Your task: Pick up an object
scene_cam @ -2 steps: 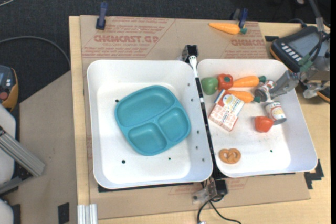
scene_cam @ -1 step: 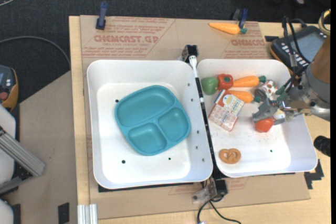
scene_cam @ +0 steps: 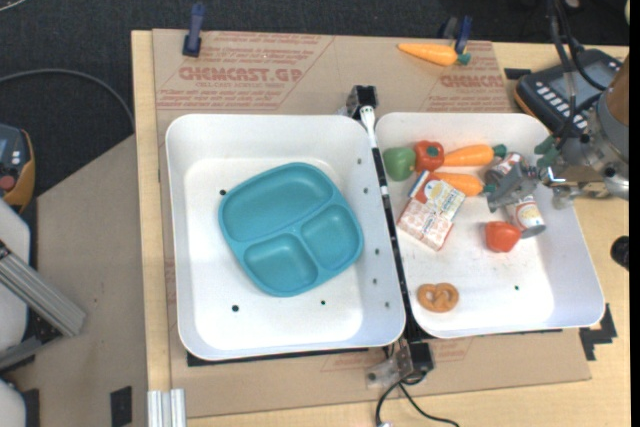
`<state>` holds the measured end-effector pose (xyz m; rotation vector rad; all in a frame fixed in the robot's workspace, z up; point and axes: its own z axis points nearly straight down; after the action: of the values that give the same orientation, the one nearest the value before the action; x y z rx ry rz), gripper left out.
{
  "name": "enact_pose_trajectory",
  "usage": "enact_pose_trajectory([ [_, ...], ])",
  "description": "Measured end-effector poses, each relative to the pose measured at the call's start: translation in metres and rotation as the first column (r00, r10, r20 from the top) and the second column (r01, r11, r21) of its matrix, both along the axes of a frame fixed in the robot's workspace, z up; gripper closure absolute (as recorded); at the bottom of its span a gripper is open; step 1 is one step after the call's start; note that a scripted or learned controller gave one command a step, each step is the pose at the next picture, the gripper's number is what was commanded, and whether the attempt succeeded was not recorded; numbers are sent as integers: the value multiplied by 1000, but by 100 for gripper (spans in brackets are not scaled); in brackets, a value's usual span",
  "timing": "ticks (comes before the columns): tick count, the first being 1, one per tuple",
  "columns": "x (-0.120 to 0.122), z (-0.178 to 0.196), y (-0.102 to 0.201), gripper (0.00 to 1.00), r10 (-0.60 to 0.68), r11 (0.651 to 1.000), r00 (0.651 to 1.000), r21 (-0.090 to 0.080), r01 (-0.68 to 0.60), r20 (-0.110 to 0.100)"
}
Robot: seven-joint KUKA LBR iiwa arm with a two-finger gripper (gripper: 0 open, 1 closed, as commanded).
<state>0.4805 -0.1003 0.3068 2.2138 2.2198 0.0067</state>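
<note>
Low over the right bin (scene_cam: 575,300), at the right of the frame, the gripper (scene_cam: 515,183) is seen reaching in from the right edge, its dark metal end set among the cluster of toys. Whether anything is clamped cannot be told, since the gripper's end merges with the small items around it. Just below it a small can (scene_cam: 528,217) lies tilted, touching a red tomato (scene_cam: 502,236). To its left two orange carrots (scene_cam: 468,155) are laid across one another's ends, with a red pepper (scene_cam: 430,154) and a green pepper (scene_cam: 398,162) beside them near the bin's left wall. A printed carton (scene_cam: 432,211) lies slanted below the carrots, and a pretzel (scene_cam: 437,296) sits apart toward the lower part of the bin. In the left bin (scene_cam: 190,315) a teal divided plate (scene_cam: 290,228) is seen. Another carrot (scene_cam: 428,53) rests on the cardboard at the upper middle of the frame. The step in hand is judged to be the grasp itself; a firm closure on one item, likely the can, then a straight lift, is called for next.
</note>
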Motion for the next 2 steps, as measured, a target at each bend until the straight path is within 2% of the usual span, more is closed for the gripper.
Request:
enact_pose_trajectory([
  [1,-1,-6,22,0,0,1000,1000,3,0,-9],
  [2,-5,-150,8,0,-6,1000,1000,4,6,-23],
])
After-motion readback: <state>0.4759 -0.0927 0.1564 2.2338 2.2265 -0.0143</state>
